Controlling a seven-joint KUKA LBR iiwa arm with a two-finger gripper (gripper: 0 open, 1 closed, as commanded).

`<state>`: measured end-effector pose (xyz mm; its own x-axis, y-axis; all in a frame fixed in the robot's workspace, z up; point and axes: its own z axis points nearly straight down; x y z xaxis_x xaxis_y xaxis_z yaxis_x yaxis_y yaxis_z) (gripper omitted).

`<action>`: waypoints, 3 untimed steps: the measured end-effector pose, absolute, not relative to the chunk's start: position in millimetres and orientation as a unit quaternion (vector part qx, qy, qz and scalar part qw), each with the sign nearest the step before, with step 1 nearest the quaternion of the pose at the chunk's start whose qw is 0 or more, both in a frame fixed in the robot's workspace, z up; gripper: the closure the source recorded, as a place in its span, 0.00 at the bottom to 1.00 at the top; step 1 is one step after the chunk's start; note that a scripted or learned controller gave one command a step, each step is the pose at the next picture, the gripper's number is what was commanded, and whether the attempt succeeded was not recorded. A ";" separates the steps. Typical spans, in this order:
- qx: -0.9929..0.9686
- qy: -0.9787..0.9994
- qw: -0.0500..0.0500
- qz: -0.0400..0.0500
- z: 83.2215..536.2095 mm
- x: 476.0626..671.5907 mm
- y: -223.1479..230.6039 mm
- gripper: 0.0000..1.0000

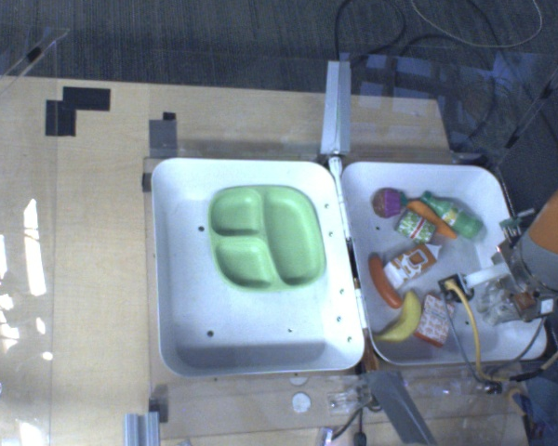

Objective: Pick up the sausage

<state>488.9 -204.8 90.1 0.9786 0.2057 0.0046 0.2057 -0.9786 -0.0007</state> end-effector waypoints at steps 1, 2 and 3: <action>-0.995 -0.104 0.000 -0.003 89.0 489.5 -205.2 1.00; -0.994 -0.105 0.000 -0.003 88.8 489.7 -205.1 1.00; -0.994 -0.105 0.000 -0.003 88.7 489.7 -205.1 1.00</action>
